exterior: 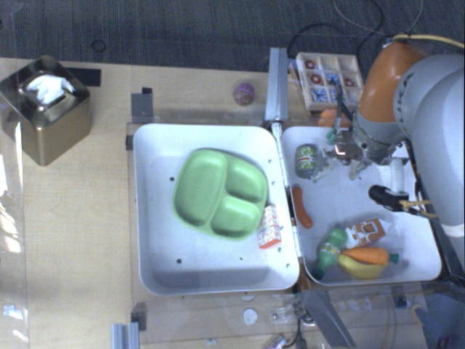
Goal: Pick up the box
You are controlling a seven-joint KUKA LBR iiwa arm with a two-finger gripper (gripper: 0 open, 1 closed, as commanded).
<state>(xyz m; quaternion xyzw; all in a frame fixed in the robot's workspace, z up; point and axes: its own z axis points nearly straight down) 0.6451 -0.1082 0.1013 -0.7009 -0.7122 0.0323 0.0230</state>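
Nearest, the left white plastic bin [145, 217] holds a green divided plate [218, 191]; a small red-and-white carton box [269, 227] leans at its right edge, long axis roughly front-to-back. The two-finger gripper [347, 158] hangs well right and beyond it, over the right bin; its opening is unclear.

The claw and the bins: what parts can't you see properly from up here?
- Claw: too small and dark to tell open from shut.
- Box: its print is too small to read.
- Banana: partly under the carrot.
- Right bin: far side covered by the arm.
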